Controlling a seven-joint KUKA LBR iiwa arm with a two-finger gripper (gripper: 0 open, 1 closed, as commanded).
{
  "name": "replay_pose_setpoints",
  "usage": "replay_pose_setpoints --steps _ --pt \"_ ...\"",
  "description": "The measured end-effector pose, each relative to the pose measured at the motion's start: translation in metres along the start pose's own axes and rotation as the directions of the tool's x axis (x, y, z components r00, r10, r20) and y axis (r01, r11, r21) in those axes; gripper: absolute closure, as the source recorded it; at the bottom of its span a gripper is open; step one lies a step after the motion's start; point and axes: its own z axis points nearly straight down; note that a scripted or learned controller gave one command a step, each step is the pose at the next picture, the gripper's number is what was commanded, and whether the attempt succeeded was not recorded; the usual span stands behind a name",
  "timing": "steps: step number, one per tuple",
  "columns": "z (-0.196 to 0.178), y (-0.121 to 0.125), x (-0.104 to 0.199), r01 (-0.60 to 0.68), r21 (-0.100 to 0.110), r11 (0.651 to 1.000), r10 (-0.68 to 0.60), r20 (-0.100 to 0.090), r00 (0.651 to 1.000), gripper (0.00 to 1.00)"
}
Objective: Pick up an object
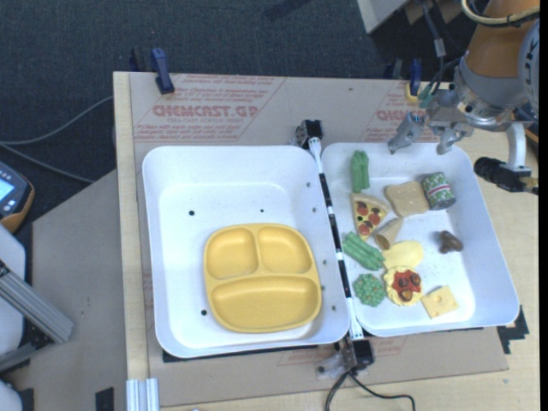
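Observation:
My gripper (pixel 423 139) hangs open above the far edge of the right bin (pixel 492 229), with nothing between its fingers. Below it in that bin lie a green pickle (pixel 359 169), a slice of toast (pixel 407 199), a green-labelled can (pixel 437 190), a pizza slice (pixel 368 214), a green bean pod (pixel 362 251), a brown lump (pixel 449 242), a yellow piece (pixel 404 253), a broccoli floret (pixel 370 290), a small round pizza (pixel 403 284) and a cheese cube (pixel 439 302).
The left bin (pixel 171 187) holds a yellow divided plate (pixel 261 277). A blue clamp (pixel 160 70) sits at the bench's far left corner. Cables and a black clip (pixel 309 131) lie at the seam between the bins.

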Motion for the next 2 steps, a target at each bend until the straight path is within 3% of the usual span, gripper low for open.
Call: replay_pose_setpoints --steps 1,2 --pt "0.116 -0.001 0.050 0.005 0.019 1.000 -0.005 -0.004 1.000 0.00" --pt "0.123 -0.076 0.044 -0.003 0.010 1.000 0.003 -0.003 1.000 0.00"
